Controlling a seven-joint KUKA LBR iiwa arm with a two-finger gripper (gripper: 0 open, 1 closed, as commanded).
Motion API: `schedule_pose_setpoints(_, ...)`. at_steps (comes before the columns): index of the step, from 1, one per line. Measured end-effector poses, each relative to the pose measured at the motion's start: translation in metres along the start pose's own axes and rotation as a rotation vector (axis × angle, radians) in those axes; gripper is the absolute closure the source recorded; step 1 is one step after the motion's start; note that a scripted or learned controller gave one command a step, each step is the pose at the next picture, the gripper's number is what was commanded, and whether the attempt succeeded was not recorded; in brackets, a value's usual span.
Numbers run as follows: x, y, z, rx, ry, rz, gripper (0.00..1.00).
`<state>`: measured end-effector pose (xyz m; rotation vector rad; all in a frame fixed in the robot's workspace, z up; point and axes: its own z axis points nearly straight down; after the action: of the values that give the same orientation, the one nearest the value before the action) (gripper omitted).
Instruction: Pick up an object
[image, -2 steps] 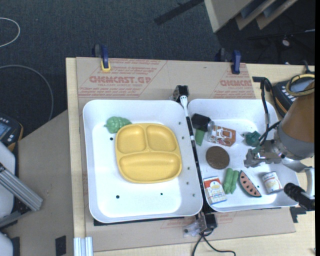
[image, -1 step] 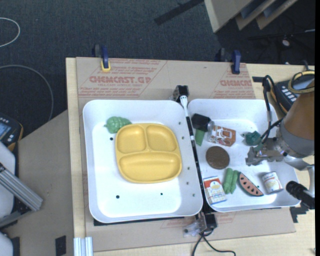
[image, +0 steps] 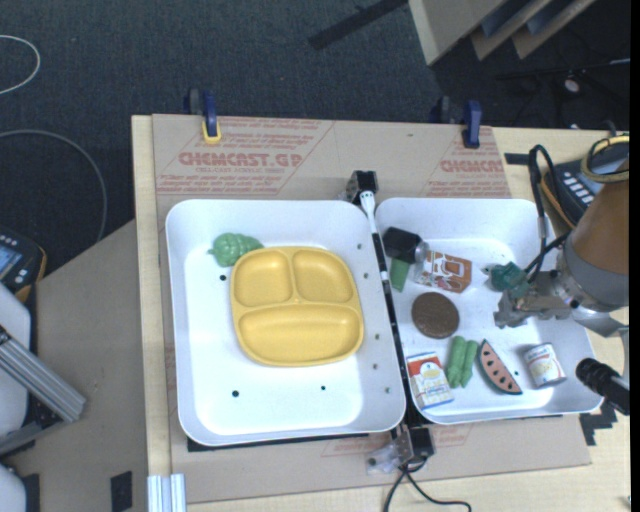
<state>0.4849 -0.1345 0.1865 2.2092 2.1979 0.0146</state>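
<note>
Gripper (image: 515, 308) sits low over the right bin (image: 455, 212), right-centre part, arm coming in from the right edge with the orange band just above the wrist. Can't tell its state, too blurred and dark at the tip, and nothing reads clearly as held. Teal-green piece (image: 503, 274) just above the tip, touching or overlapping it, can't say which. Small can (image: 541, 364) just below and slightly right of the tool. Watermelon slice (image: 497, 367) below it, green pods (image: 460, 360) below-left, next to the slice. Brown round disc (image: 436, 314) to the tool's left, near. White-and-orange packet (image: 443, 271) up-left of it, black-and-green bottle (image: 401, 256) further left by the bin's left wall. Red-and-white small box (image: 429, 379) down-left, near the front rim. Left bin (image: 200, 380) well apart from the tool, far left: yellow divided plate (image: 296, 304) in it, three compartments, and a green leafy toy (image: 235, 248) touching the plate's upper-left corner. Both bins rest on a cardboard-covered board (image: 300, 150) with two blue clamps (image: 208, 108) at the back edge.
</note>
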Motion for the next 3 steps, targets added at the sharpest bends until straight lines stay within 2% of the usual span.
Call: schedule_pose_setpoints(3, 0.0, 0.003, -0.03, -0.01, -0.004, -0.003, 1.0)
